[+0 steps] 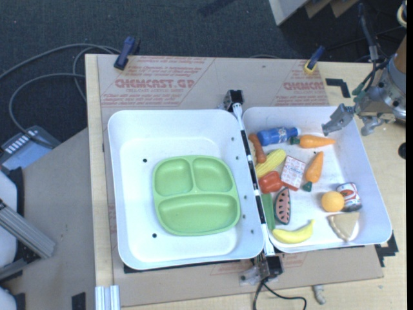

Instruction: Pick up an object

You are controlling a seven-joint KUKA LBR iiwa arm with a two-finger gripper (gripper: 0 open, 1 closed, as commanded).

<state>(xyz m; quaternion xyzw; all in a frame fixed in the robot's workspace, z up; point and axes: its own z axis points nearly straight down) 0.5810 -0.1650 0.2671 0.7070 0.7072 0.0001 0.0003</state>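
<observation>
My gripper [352, 120] hovered over the far right corner of the right bin [377, 192]. Its two fingers [337, 119] stood apart and there was nothing between them. My wrist came in from the right side, above the bench [193, 76].

Just beside my fingers, a little nearer to the camera, an orange carrot [316, 141] lay across the bin, and to the left of it a blue bottle [279, 135] lay on its side. Below these were a second carrot [314, 168], tilted, and a small white and red box [293, 172]. At the left wall of this bin I saw a yellow corn cob [270, 162] and a red pepper [270, 182]. A watermelon slice [282, 206] and a banana [293, 233] lay nearer the front edge. On the right side an orange [332, 201] touched a small red and white can [349, 195], and a pale wedge-shaped piece [344, 227] lay in front of them.

The left bin [129, 173] held a green divided plate [195, 194], well apart from my gripper. Two blue clamps [124, 51] sat on the far edge of the bench.
</observation>
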